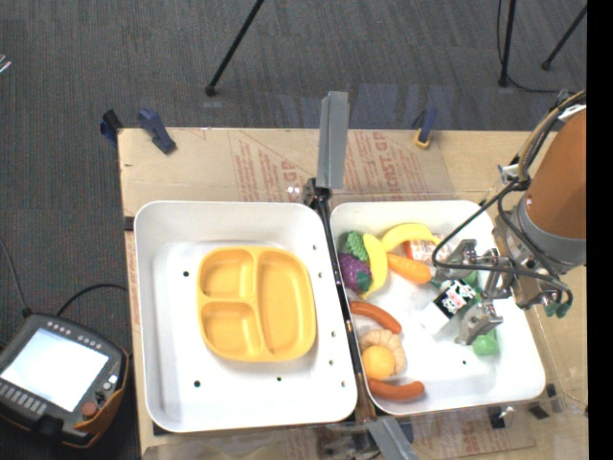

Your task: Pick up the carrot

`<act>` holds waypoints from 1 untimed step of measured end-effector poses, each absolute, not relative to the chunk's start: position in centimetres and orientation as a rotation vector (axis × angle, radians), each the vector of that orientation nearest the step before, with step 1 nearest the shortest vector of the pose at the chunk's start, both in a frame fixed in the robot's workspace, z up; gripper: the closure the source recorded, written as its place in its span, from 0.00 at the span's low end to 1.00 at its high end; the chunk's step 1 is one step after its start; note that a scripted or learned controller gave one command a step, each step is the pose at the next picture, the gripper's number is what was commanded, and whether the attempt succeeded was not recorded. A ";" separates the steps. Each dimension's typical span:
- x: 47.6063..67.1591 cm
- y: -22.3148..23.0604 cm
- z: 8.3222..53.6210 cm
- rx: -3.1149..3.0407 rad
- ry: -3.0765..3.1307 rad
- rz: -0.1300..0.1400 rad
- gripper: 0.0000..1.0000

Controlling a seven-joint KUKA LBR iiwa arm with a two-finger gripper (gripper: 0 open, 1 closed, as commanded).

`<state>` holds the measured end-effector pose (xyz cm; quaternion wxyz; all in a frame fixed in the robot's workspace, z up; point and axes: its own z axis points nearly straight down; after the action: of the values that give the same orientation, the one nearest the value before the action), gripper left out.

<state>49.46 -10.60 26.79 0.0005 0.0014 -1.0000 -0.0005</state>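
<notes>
So the small orange plastic toy carrot [409,269] sits in the right-hand shallow white bin [517,377], upper middle, lying slantwise just under the yellow plastic banana [395,241] and right beside the purple plastic grape bunch [355,272]. Looks like light, stiff, hollow play-food to me, smooth and probably a bit slippery, tapered too, so I'd grab across the thicker middle, not the thin tip. The two-finger metal gripper [471,307] hangs just right of it, over a small black-and-white carton [455,297]. Its fingers look spread apart with nothing between them. The tight crowd around the carrot could make it skid sideways.
</notes>
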 end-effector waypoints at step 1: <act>54.5 -8.7 19.7 -0.322 -3.120 -0.002 0.00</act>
<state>54.51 -8.74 19.68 0.0023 -0.1028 -0.9947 -0.0005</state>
